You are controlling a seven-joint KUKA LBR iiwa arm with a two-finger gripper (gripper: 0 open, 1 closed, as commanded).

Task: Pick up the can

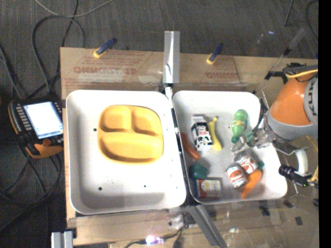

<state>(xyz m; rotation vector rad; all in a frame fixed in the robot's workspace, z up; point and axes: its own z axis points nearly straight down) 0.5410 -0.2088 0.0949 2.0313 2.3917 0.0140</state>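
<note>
Far to the left of the gripper, off the bench, a handheld control pendant with a lit screen lies on the dark floor. Nearer, the left shallow white bin holds a yellow plastic divided tray, well apart from the gripper. The right shallow white bin carries everything else.

Along that bin's left wall lies a thin orange-red stick-like item, with a dark teal lump below it and a red-labelled flat packet lower still. Left of the gripper stands a small white and black boxy toy, with a yellow banana-shaped piece touching its right side. A green plastic bottle lies just up and left of the gripper, very near it.

The two-finger gripper sits low in the right part of the bin, under the grey arm with its orange band. Whether its fingers stand apart or together cannot be made out, and nothing can be seen clasped in it. The red and white can lies on its side just below and slightly left of the gripper, close beneath it. An orange carrot-shaped toy rests against the can's lower right, crowding that side.
</note>
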